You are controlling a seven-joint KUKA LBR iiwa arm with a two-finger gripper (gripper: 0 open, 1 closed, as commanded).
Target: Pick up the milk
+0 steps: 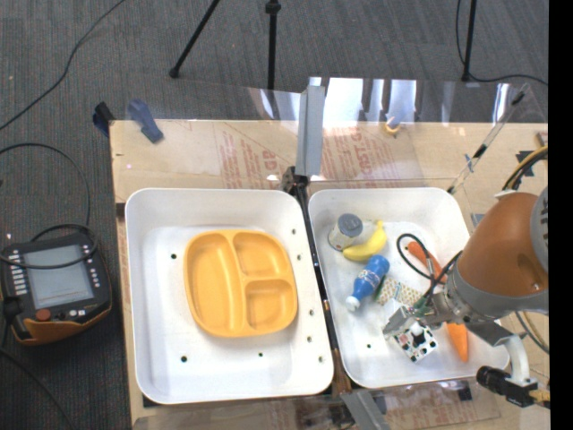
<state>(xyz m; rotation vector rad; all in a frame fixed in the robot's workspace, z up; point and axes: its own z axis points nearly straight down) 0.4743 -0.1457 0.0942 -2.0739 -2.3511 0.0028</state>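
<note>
1. likely the milk [419, 341] is the small white carton with dark blotches and a touch of red. it lies in the right bin [372, 358] near the front wall, tipped at an angle, not standing square.
2. handling, as a judgement: a toy-sized carton like this should be light and fairly stiff, with smooth flat faces that may slide under a poor pinch. its walls could dent a little if squeezed hard.
3. the best hold looks to be across two opposite flat sides, near the middle of the body and not on a corner or the top fold.
4. the gripper [400, 322] sits just beside the carton, at its upper left, low over the bin floor. i cannot tell whether it is apart or closed, nor whether it has the carton at all.
5. an orange carrot [457, 339] lies just to the carton's right, close enough to get in the way of a wide approach.
6. a blue bottle [368, 281] and a banana [367, 245] lie further back in the same bin, apart from the carton.
</note>
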